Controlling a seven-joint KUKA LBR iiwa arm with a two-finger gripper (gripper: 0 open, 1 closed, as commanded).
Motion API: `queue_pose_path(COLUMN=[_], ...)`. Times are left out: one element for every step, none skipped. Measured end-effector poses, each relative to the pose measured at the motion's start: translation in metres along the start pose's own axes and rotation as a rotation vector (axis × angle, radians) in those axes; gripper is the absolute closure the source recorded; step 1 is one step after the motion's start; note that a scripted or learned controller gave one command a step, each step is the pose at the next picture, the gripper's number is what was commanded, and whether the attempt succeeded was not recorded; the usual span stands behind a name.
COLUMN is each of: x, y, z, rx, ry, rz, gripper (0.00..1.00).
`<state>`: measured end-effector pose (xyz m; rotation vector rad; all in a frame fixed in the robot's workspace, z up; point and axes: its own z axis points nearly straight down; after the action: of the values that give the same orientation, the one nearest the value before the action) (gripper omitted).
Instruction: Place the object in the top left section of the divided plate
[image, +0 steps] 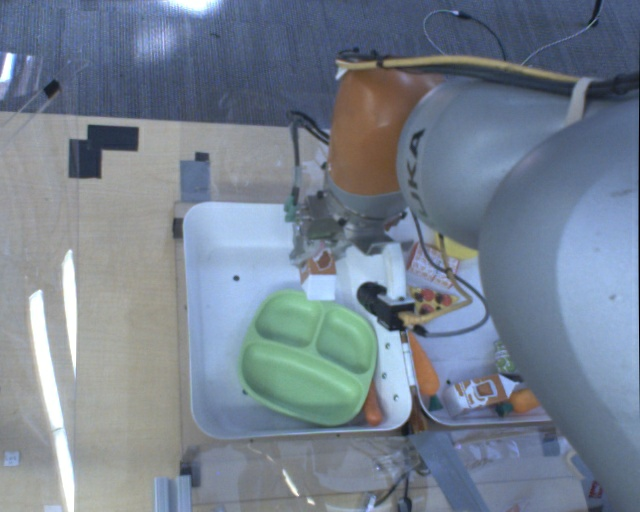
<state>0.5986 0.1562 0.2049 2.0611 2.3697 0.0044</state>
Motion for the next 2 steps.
queue_pose_path(x=[-0.030, -0.061], y=[-0.009, -0.020], z=[0.037, 0.020], rx=[-0.001, -0.002], ry=[0.000, 0.000], rz=[-0.086, -0.004], gripper=[1.00, 1.00])
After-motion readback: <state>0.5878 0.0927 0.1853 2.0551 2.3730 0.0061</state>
